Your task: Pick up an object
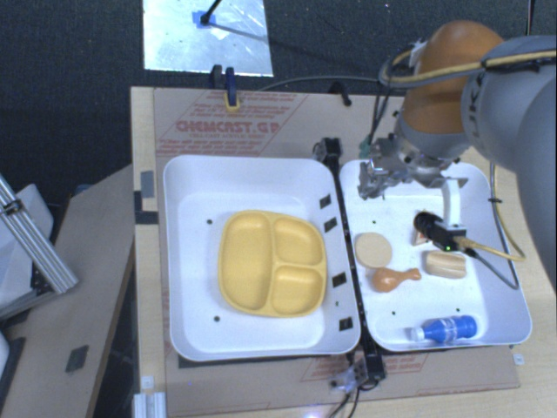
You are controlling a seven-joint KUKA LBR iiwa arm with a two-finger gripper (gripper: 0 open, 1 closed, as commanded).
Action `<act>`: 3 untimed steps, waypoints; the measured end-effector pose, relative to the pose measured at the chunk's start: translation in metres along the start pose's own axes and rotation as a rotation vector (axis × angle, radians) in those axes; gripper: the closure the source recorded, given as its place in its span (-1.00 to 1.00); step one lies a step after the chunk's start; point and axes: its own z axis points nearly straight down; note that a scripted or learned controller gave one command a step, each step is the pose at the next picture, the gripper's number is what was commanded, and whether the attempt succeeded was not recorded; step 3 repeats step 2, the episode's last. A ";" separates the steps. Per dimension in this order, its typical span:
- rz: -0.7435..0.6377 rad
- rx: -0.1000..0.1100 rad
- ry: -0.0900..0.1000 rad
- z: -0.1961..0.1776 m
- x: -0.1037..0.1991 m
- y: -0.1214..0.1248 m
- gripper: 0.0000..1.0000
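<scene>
Lying in the right bin [500, 316] are four small things: one tan disc [374, 250], one toy drumstick [396, 277], one bread-like block [445, 265] and one blue bottle [445, 329] near its front wall. The gripper [376, 181] hangs over that bin's back left corner; whether the jaws are open or shut cannot be told. The left bin [187, 233] holds one yellow divided plate [271, 262]. Both bins sit on a tan surface [165, 124], with dark floor behind and a metal sheet [207, 24] lying there.
</scene>
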 end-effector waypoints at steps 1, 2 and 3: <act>0.001 -0.001 0.000 -0.007 0.044 -0.008 1.00; 0.002 0.001 -0.001 -0.004 0.089 -0.030 1.00; 0.002 0.001 -0.001 -0.004 0.089 -0.030 1.00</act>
